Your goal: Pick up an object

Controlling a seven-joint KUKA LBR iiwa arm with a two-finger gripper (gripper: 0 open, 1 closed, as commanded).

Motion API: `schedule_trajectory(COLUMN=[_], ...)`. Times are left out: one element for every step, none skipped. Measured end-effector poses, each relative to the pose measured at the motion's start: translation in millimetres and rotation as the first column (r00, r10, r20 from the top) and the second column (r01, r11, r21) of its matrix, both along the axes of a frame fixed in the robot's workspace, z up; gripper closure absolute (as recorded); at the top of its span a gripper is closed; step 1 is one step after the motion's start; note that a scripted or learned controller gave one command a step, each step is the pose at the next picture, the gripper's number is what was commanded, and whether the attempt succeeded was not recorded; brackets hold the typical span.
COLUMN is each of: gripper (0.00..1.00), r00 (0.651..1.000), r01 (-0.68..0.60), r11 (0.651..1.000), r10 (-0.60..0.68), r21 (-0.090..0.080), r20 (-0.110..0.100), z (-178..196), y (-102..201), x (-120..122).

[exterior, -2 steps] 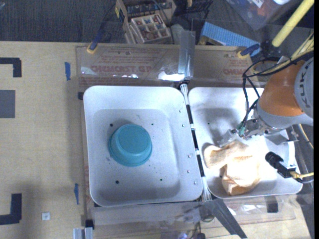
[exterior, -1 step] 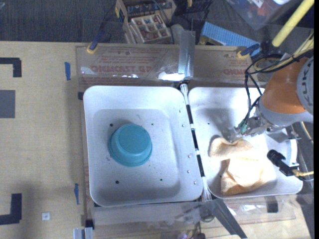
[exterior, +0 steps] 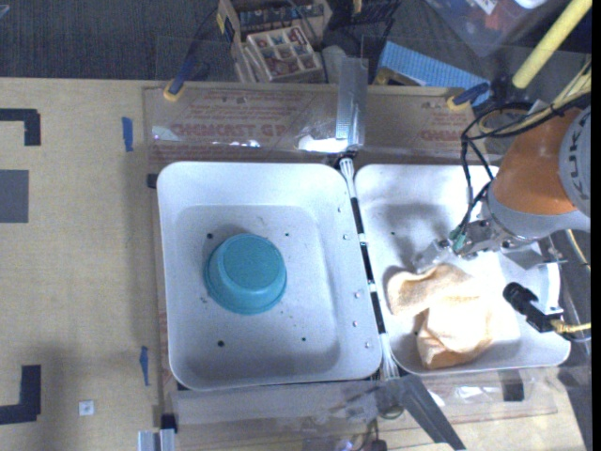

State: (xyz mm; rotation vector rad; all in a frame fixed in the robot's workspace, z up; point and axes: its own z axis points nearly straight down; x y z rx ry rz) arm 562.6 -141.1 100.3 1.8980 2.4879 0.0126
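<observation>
A teal bowl lies upside down in the middle of the left bin. A crumpled tan cloth lies in the near half of the right bin. My gripper hangs low over the right bin, right at the cloth's far edge. The grey arm with its orange band reaches in from the right and hides the bin's right wall.
A black part of the arm's fittings sticks out over the right bin's near right corner. The divider between the two bins runs just left of the cloth. Cardboard and clutter stand behind the bins.
</observation>
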Motion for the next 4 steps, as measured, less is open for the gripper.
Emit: schedule_trajectory(gripper=[0.00,1.00,0.00,1.00], r00=[1.000,1.000,1.000,1.000], r01=[-0.013,-0.009,-0.009,-0.005], r11=[1.000,1.000,1.000,1.000], r10=[0.013,0.009,0.009,0.005], r21=[0.001,0.002,0.001,0.000], r20=[-0.005,-0.001,-0.001,0.003], z=[-10.9,-0.2,-0.1,9.8], y=[43.8,42.6,42.5,40.8], x=[-17.0,-15.9,-15.9,-15.4])
